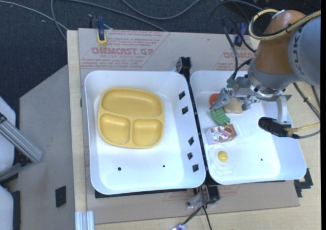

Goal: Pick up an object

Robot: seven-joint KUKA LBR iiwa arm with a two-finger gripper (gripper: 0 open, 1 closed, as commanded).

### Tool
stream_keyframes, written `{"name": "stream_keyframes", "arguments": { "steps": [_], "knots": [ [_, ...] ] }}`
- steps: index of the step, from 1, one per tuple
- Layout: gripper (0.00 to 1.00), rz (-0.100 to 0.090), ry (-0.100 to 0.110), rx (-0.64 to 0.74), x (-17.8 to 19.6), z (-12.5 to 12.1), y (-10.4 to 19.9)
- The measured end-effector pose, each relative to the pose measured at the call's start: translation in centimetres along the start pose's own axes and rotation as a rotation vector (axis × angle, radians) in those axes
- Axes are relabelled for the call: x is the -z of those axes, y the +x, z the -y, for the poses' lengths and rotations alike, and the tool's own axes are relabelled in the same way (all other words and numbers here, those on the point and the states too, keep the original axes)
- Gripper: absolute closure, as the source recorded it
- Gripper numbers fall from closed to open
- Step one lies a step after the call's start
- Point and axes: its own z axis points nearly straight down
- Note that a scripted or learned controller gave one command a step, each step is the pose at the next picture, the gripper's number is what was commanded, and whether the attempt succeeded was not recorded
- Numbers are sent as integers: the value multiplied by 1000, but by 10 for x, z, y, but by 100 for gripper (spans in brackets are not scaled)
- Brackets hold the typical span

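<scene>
Camera view shows me the gripper low in the right bin, its grip unreadable from here, the green toy just below, a fried egg farther below.

a yellow divided tray lay in the left white bin, well to the left of the claw. a blue clamp gripped the desk's far edge, far left of the claw. loose cables trailed over the dark floor beyond.
</scene>
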Motion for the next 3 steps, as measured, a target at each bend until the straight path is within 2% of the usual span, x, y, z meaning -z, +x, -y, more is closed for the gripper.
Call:
{"name": "stream_keyframes", "arguments": {
  "steps": [1,2,3],
  "knots": [
    [0,-1,2,-1,-63,3,-3],
    [100,0,-7,-1,-47,0,-3],
    [100,2,-10,1,-5,-1,-1]
  ]
}}
